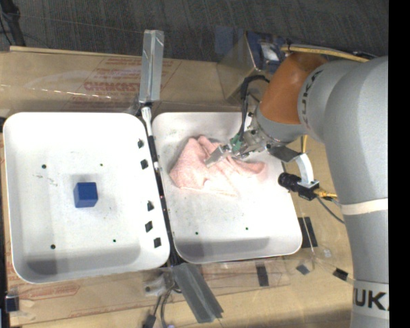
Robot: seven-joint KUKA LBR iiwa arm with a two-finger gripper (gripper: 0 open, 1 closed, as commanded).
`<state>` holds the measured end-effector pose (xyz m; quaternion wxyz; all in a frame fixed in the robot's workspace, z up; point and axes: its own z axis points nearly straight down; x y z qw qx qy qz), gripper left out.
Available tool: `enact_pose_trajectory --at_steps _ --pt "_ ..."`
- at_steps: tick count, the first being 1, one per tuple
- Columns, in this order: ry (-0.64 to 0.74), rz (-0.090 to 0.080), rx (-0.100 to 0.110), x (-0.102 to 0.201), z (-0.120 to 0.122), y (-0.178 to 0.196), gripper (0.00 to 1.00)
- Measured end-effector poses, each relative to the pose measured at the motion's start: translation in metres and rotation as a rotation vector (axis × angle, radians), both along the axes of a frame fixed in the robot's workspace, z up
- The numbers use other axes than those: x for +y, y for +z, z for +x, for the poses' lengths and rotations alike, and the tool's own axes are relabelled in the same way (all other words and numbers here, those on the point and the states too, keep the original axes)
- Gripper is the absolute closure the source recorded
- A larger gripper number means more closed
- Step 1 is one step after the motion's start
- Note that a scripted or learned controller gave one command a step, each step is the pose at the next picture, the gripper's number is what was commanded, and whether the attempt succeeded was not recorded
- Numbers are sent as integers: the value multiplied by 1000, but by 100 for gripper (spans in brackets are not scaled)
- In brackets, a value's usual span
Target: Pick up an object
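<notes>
A blue cube [86,194] sits alone in the left bin [27,132] (white, shallow).

Crumpled pink cloth [198,166] in right bin; blue cube [86,194] in left.

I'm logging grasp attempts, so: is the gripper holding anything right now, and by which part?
Cannot be told. The gripper is down on the pink cloth near its upper middle, but no fabric visibly sits between its fingers.

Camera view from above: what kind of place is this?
Probably a robot test lab. A big grey arm with an orange band reaches over two shallow white bins, one holding a small blue cube, the other a crumpled pink cloth.
</notes>
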<state>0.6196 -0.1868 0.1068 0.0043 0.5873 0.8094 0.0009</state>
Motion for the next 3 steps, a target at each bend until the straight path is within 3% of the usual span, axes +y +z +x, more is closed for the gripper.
enact_pose_trajectory --at_steps 1,2,3 --pt "75 2 4 -4 18 -12 0" --pt "81 2 3 -2 20 -1 100" --pt "260 2 9 27 38 93 100"
